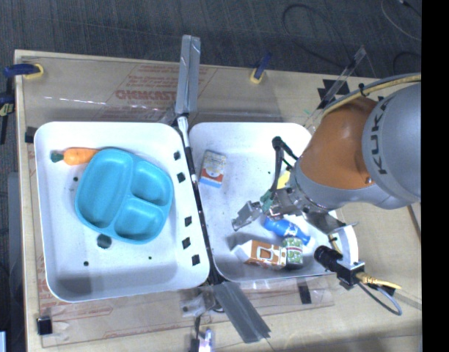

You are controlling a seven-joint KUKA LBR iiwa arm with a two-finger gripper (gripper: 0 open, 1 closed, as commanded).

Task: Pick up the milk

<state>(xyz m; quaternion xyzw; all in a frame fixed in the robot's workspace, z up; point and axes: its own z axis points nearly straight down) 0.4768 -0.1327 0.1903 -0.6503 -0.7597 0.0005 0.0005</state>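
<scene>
The arm's two-finger gripper hung in the right white bin, approaching; whether its fingers were apart could not be told. The small white-and-orange milk carton lay near that bin's upper left, well apart, so the next move likely called for shifting over it.

A: What surrounds the bench?

B: Dark grey carpet floor, with thin black cables curling across it at upper right.

A: And the bench itself?

B: A pale wooden top, with a clear sheet bearing red lettering at the rear. Blue clamps grip its left and rear edges. A grey metal bar stands at the back, centre.

A: Lighting?

B: Even, overhead; shadows are soft.
</scene>
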